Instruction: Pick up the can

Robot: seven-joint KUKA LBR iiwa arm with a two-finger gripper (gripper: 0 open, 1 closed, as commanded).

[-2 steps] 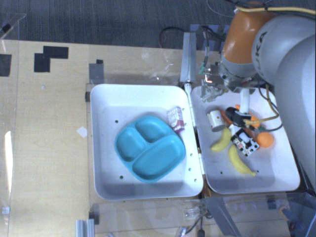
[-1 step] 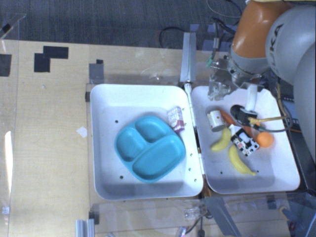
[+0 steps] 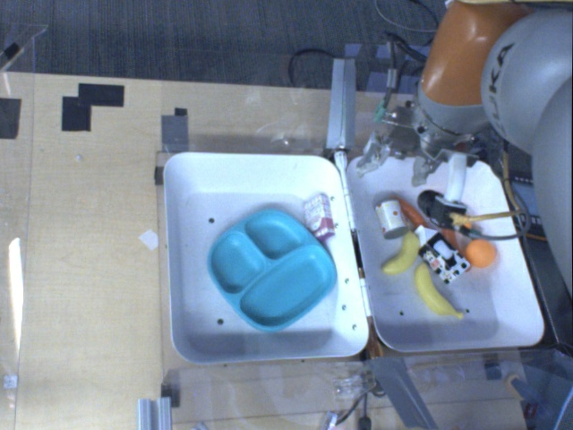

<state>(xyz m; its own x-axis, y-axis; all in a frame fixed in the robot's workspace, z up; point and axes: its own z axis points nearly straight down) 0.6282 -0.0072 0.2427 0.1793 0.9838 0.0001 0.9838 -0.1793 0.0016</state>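
The can (image 3: pixel 390 218) is small and silver, and it lies in the right bin (image 3: pixel 501 325), in the far left part. My gripper (image 3: pixel 398 161) hangs over that bin's far edge, a little beyond the can and apart from it. Its two fingers (image 3: pixel 369 157) stand spread, so it is open with nothing between them.
Close to the can's right lie an orange-red carrot (image 3: pixel 419 215), two yellow bananas (image 3: pixel 404 254) (image 3: pixel 437 295), a black-and-white small block (image 3: pixel 445 260) and an orange ball (image 3: pixel 482 254). The left bin (image 3: pixel 188 267) holds a blue divided plate (image 3: pixel 273 269) and a small red-and-white packet (image 3: pixel 320 216).
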